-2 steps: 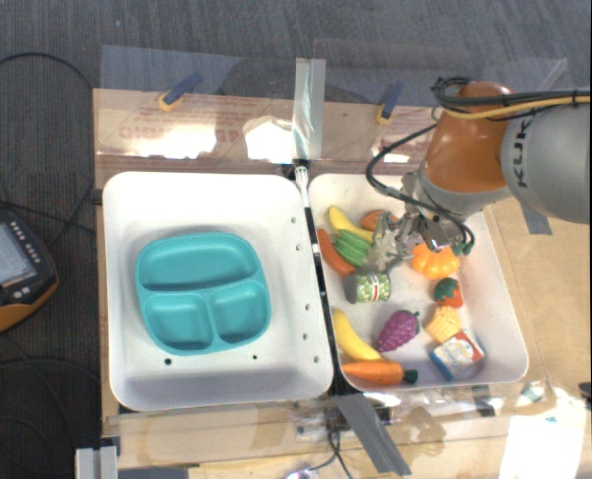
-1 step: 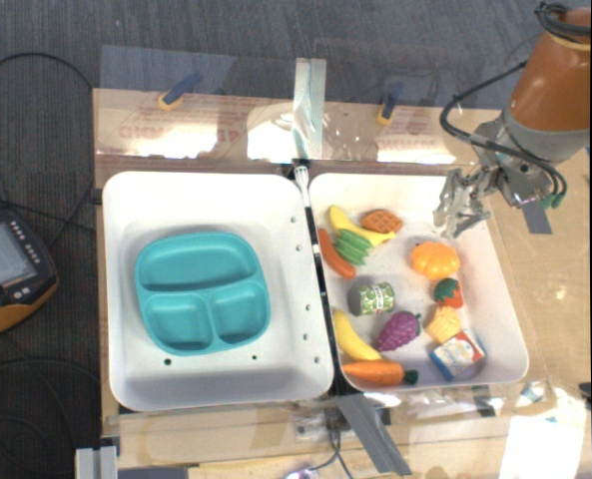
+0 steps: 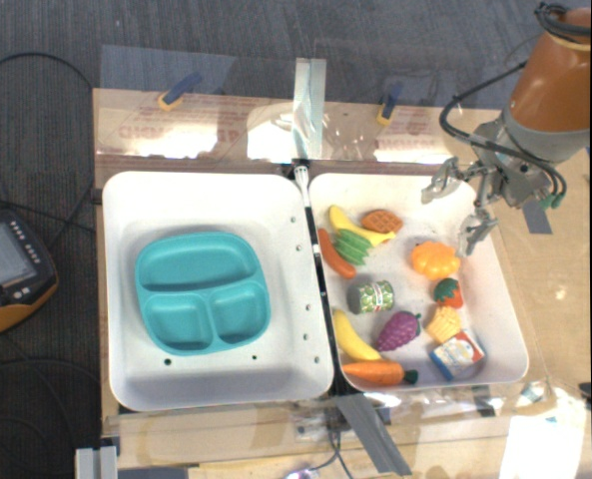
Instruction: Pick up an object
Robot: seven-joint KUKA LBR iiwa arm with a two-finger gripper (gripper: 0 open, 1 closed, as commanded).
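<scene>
No writing can be read; the can's (image 3: 372,295) label and the small carton (image 3: 455,353) are too blurred. The right bin (image 3: 510,327) holds two bananas (image 3: 359,231), two carrots (image 3: 373,372), one bunch of grapes (image 3: 399,329). The gripper (image 3: 461,207) hovers above its upper corner, fingers spread, holding nothing. One teal tray (image 3: 203,289) lies in the left bin (image 3: 126,238).

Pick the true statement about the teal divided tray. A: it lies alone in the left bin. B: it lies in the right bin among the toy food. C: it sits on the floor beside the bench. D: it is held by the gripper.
A: the teal divided tray lies flat in the left bin, while the toy food fills the right bin.
</scene>
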